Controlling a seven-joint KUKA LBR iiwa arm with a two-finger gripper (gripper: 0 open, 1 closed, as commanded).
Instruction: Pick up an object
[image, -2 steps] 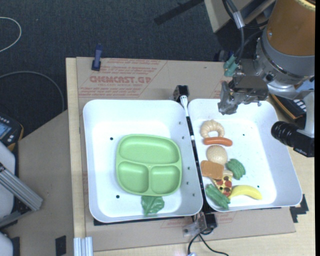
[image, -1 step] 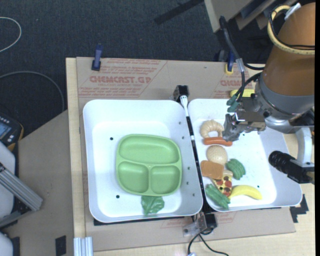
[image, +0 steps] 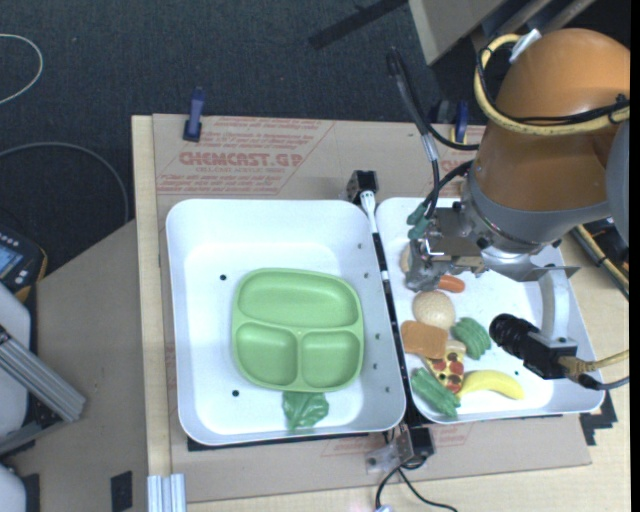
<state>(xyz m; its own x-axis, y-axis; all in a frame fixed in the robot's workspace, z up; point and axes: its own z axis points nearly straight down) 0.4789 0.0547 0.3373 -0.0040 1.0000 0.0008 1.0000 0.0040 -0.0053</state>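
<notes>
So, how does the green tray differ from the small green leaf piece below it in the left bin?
The tray is large, pale green and smooth, with three compartments; the leaf piece is small, darker green and crinkled. The tray lies in the middle of the left bin, while the leaf piece lies by the bin's near edge, just past the tray's rim. Both are green and both lie flat in the same bin.

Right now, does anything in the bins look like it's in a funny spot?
Yes. A green leafy toy lies alone in the left bin, beside the green divided plate rather than on it. All the other toy food, like the banana, is crowded in the right bin.
</notes>
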